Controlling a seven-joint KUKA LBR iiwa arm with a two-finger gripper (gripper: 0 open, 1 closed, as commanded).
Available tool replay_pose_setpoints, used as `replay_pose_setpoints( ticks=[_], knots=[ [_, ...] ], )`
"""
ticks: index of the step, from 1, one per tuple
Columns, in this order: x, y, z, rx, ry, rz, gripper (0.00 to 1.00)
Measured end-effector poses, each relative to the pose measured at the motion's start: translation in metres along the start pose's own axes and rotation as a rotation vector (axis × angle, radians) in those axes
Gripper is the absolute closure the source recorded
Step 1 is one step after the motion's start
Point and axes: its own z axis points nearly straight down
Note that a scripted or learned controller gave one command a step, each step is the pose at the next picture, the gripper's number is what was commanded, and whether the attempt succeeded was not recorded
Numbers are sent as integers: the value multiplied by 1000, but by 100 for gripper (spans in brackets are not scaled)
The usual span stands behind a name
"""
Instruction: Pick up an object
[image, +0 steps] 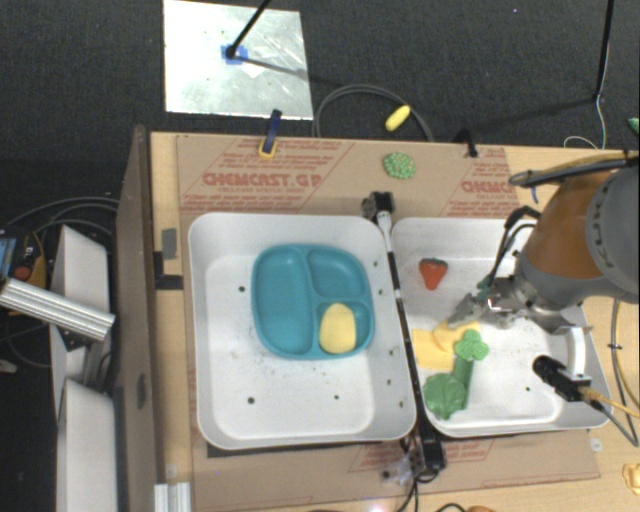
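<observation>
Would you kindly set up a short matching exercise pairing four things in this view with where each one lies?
Things:
1. lemon
2. strawberry
3. broccoli
4. blue plate

Places:
A. near the front edge of the right bin
B. in a compartment of the blue plate
C. toward the back of the right bin, apart from the other items
D. in the middle of the left bin

Pairs: 1-B, 2-C, 3-A, 4-D
</observation>
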Motion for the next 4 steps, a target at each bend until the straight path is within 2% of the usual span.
replay_pose_setpoints(
  ticks=[1, 2, 3, 4],
  knots=[
    [23, -31, -1, -5, -1, 0, 0],
    [-35, 48, -2, -12, -6, -4, 0],
    [-66, 79, -2, -9, -4, -5, 0],
    [13, 25, 1, 2, 2, -7, 0]
  ],
)
